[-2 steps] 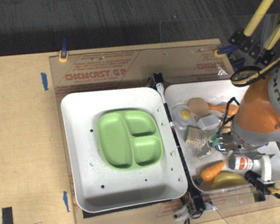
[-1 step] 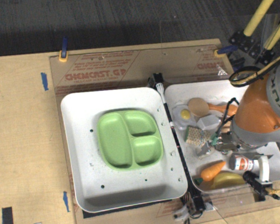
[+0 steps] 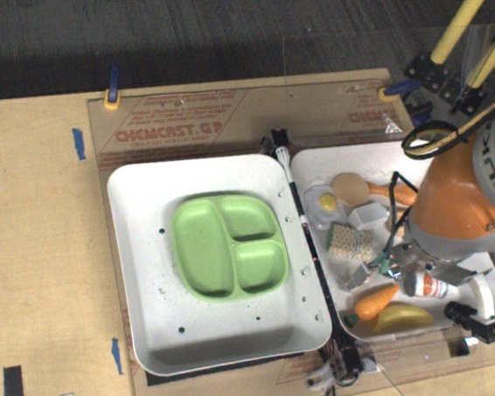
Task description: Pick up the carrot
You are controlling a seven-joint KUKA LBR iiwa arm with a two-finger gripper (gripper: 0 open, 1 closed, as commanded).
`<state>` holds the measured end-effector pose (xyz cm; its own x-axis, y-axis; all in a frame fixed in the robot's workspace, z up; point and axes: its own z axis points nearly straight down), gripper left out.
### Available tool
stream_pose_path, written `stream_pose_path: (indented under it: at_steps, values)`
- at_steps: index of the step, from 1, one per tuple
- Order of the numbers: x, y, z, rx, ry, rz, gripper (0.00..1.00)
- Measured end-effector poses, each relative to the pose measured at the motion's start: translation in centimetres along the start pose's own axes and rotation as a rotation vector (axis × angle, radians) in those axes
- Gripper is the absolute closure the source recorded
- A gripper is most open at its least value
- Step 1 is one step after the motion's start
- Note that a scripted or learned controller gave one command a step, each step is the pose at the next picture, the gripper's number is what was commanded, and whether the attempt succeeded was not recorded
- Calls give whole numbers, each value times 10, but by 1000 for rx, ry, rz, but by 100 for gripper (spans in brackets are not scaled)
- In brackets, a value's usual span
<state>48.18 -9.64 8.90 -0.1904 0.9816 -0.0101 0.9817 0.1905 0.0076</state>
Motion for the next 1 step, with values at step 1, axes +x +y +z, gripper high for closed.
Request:
stream_pose_path:
  at_steps: [1]
  values:
    - [-3, 4, -12, -16, -13, 3, 100]
